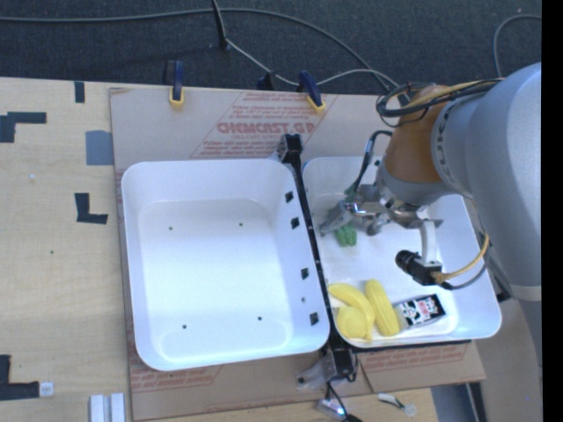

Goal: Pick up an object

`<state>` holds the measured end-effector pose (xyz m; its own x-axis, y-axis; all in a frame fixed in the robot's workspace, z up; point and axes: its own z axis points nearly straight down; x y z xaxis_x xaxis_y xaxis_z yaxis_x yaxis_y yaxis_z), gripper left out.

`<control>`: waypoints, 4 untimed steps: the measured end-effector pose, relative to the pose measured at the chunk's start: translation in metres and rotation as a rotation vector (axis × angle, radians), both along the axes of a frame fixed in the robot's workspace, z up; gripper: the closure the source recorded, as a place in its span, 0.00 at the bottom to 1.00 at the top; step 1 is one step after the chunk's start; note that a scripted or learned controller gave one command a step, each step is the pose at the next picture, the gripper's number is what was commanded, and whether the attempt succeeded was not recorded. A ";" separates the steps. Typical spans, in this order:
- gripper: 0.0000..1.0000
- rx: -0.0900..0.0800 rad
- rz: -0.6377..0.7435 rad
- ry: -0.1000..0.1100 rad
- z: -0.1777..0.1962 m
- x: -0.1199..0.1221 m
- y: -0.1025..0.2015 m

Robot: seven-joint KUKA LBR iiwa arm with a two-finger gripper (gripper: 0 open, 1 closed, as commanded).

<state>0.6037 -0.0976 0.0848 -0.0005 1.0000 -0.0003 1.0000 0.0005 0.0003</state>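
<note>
Yellow toys (362,308) front of right bin (457,328) | gripper (346,221) over green object (347,235) by divider (fingers spread, holding nothing) | advice: descend centred, close squarely.

White bins (141,236) — yellow pieces (362,306), green bit (347,234), black-and-white packet (420,310)

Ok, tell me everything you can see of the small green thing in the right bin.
The green object is small, bright green and blocky; its material is too small to judge. It lies on the floor of the right bin, in the upper left part, close to the divider between the two bins. The gripper is directly over it and hides its upper part. It lies well apart from the yellow items at the bin's near edge.
</note>
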 end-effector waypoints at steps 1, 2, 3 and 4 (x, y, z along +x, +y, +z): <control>0.00 0.000 -0.002 0.000 0.008 0.003 -0.038; 1.00 0.001 0.001 0.001 0.017 0.003 -0.036; 1.00 0.000 0.001 -0.001 0.001 0.042 -0.010; 0.00 0.000 0.000 -0.001 0.000 0.042 -0.010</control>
<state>0.6458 -0.1081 0.0851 -0.0006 1.0000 -0.0004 1.0000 0.0006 0.0009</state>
